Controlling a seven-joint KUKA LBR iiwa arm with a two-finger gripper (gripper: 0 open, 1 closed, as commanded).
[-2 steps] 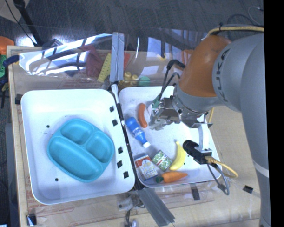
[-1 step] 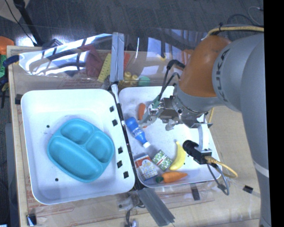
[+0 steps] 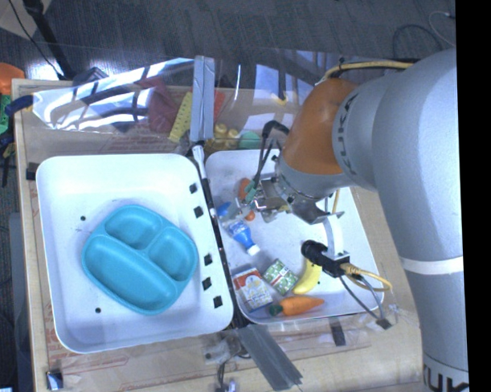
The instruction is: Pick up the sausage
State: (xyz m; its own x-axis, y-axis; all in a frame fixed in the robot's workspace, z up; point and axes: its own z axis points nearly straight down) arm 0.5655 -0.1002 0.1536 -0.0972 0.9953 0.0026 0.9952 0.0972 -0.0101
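Two white bins sit side by side on the desk: the left bin (image 3: 54, 238) holds one blue three-compartment plate (image 3: 140, 257), while the right bin (image 3: 359, 227) holds one banana (image 3: 308, 279), one carrot (image 3: 298, 306), one small tube (image 3: 240, 235), one red-and-white carton (image 3: 253, 289) and one green-patterned packet (image 3: 279, 274). The gripper (image 3: 258, 197) hangs over the right bin's far left part, just beside a small reddish piece (image 3: 243, 186) that may be the sausage, though I can't be sure. Whether the jaws are released or clenched I cannot tell.

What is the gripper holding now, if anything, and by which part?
It cannot be told. The gripper is low in the right bin, next to a small reddish-orange thing, but the arm's wrist hides its tip.
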